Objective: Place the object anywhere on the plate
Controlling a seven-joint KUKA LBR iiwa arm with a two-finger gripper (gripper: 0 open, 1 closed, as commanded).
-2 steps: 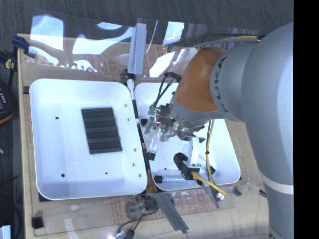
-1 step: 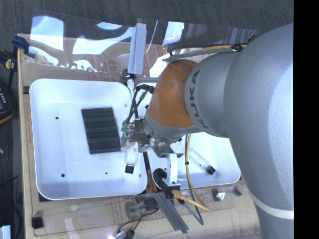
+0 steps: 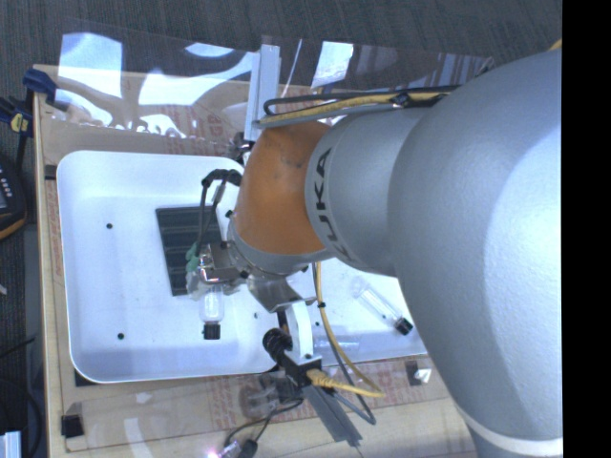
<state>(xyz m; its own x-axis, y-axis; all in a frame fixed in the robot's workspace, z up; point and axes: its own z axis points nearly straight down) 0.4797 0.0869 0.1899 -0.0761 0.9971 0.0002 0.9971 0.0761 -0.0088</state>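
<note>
Grey arm link fills the right half, nearest the lens, with the orange band just past it, covering most of the right bin. Gripper sits at the arm's far end, over the left bin, beside the lower edge of a dark square plate lying flat on the bin floor. Cannot tell whether anything is grasped; the wrist hardware blocks that. A small clear bottle-like object with a dark cap end hangs or lies directly under the gripper, long axis running roughly toward the bottom of the view, cap end farthest from the tool. Contact with the gripper not resolvable. Key relation: object sits just below the plate's lower edge in the view, off the plate, so plate lies up-view from it, close by. A second clear tube with dark cap lies in the right bin, well apart, near the arm.
</note>
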